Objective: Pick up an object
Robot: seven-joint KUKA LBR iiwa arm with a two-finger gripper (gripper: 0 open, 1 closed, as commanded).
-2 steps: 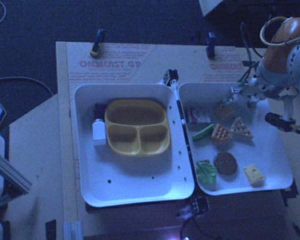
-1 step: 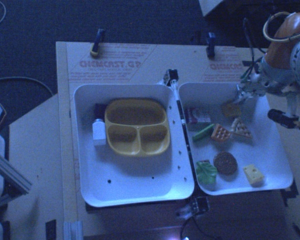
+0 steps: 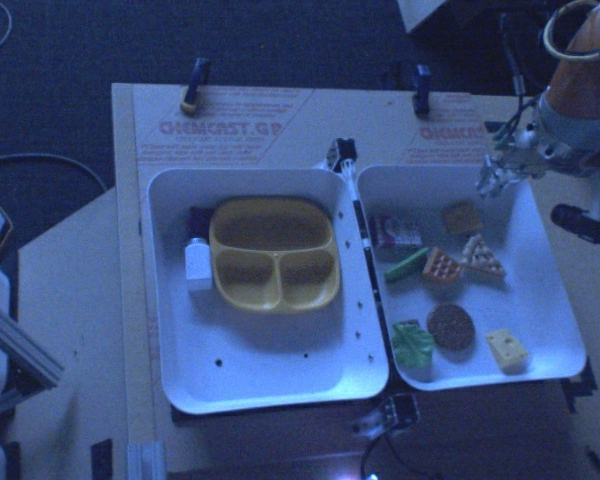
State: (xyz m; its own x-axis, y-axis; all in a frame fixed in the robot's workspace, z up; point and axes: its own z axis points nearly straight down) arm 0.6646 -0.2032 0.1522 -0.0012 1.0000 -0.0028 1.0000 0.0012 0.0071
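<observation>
- Nearest the camera, along the lower edge of the frame, the front rim of the left bin (image 3: 280,400) is seen, with a small dark fitting just below the seam between the two bins.
- Toward the left of the frame, inside the left bin, a yellow divided tray (image 3: 274,253) is laid flat, and a small white bottle (image 3: 198,264) is stood touching its left edge.
- Right of centre, the candidates for picking are scattered across the right bin (image 3: 550,298): a dark packet (image 3: 394,232), a green pod (image 3: 407,265), an orange waffle piece (image 3: 442,265), a pizza slice (image 3: 481,257), a brown cracker (image 3: 462,217), a green leafy piece (image 3: 413,343), a round cookie (image 3: 450,326) and a cheese wedge (image 3: 507,349).
- Trouble is judged most likely from crowding: the waffle piece and pizza slice lie touching, so both could be nudged or neither seized cleanly.
- Flat items such as the cracker could be missed altogether, since little edge is offered for closing on.
- A descent near the bin's upper right wall could end in a strike on the rim.
- At the upper right of the frame, the gripper (image 3: 498,175) is held over the right bin's upper rim, near the cracker; nothing is seen between its tips, and whether it is open or closed cannot be told in the dim light.
</observation>
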